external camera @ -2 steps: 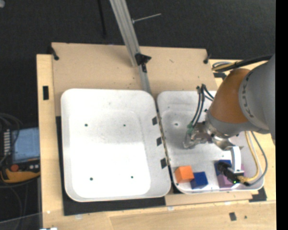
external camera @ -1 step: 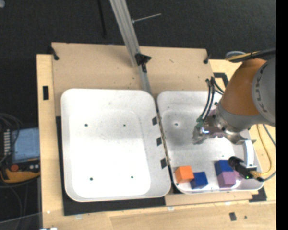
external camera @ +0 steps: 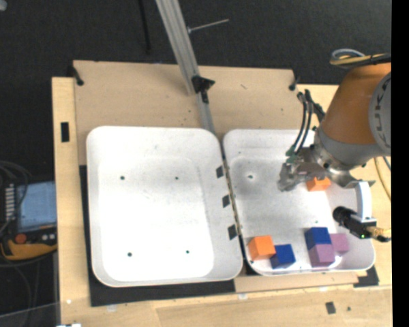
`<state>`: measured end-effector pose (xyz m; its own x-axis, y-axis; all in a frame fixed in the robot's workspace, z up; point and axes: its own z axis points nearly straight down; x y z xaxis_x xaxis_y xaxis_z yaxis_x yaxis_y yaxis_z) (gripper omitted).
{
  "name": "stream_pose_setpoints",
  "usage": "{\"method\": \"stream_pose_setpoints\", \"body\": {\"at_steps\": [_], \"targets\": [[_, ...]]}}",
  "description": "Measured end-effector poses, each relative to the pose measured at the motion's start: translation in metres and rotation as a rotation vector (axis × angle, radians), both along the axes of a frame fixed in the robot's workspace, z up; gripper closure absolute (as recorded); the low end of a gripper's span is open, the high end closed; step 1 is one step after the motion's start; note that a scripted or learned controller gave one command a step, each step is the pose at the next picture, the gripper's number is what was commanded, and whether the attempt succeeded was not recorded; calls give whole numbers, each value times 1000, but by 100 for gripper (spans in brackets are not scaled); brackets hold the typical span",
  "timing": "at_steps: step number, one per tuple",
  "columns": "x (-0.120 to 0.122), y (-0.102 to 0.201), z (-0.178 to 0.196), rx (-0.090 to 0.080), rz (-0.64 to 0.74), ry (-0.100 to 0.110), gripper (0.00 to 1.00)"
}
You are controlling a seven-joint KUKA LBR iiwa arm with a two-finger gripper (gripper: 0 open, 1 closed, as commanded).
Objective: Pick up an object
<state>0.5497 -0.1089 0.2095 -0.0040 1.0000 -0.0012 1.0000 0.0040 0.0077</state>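
1. Orange is showing just beside my gripper (external camera: 291, 176): a small orange block (external camera: 318, 183) is sitting in the right bin (external camera: 259, 203), in its upper right part, half hidden under my wrist.
2. It is looking like a plain, matte cube, with no label or writing that I can read.
3. I am hanging over the right bin, and whether my fingers are wide or narrow I cannot tell (they are a dark blur from above).
4. Nothing is showing between my fingers.
5. Along the near edge of the same bin, other blocks are lying: a second orange cube (external camera: 262, 246) touching a blue cube (external camera: 283, 255), and further right a blue block (external camera: 317, 237) beside two purple blocks (external camera: 322, 254).
6. The left bin (external camera: 157, 203) is lying alongside, touching the right one.
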Motion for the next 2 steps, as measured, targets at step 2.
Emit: {"method": "stream_pose_setpoints", "body": {"at_steps": [2], "targets": [[-4,53,59,3,4,6,100]]}}
